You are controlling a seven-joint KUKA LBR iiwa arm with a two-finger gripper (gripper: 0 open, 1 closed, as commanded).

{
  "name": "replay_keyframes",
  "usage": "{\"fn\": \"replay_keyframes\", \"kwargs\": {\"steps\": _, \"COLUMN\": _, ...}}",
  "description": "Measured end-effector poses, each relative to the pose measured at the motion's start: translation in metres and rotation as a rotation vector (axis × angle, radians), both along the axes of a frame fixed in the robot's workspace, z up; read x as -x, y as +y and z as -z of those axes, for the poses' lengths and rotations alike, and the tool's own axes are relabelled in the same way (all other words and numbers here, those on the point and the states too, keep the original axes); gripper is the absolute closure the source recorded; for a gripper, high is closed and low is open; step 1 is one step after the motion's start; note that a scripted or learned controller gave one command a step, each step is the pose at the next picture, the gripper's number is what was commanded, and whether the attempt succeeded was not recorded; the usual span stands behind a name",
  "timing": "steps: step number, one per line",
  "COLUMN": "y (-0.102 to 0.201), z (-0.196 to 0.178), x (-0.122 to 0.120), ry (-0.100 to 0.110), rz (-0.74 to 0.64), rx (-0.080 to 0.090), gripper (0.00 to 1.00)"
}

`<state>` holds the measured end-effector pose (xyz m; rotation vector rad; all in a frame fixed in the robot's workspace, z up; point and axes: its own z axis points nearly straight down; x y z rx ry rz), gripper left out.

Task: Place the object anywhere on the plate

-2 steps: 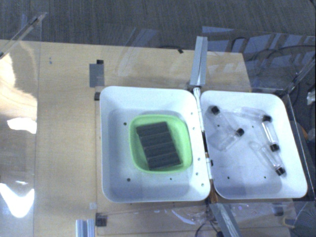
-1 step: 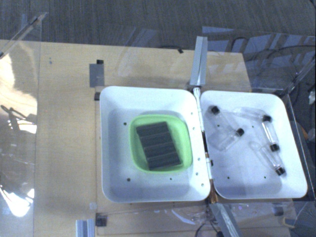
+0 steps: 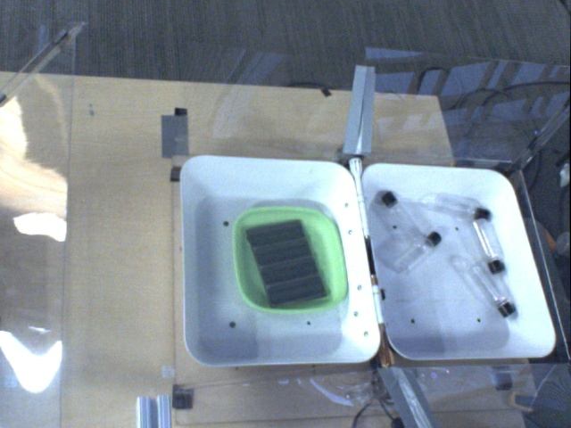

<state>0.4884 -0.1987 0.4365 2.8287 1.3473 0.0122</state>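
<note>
A dark grey ridged block lies flat on the green square plate. It sits slightly turned, near the plate's middle. The plate rests in the left white bin.
The right white bin holds several clear vials with black caps, among them one at the back left, one in the middle and one at the right. A grey metal bar stands behind the seam between the bins.
</note>
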Motion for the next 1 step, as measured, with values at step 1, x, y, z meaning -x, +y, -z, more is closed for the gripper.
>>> {"fn": "replay_keyframes", "kwargs": {"steps": 1, "y": -0.0014, "z": 0.0044, "x": 0.0, "ry": 0.001, "rz": 0.089, "rx": -0.003, "gripper": 0.0}}
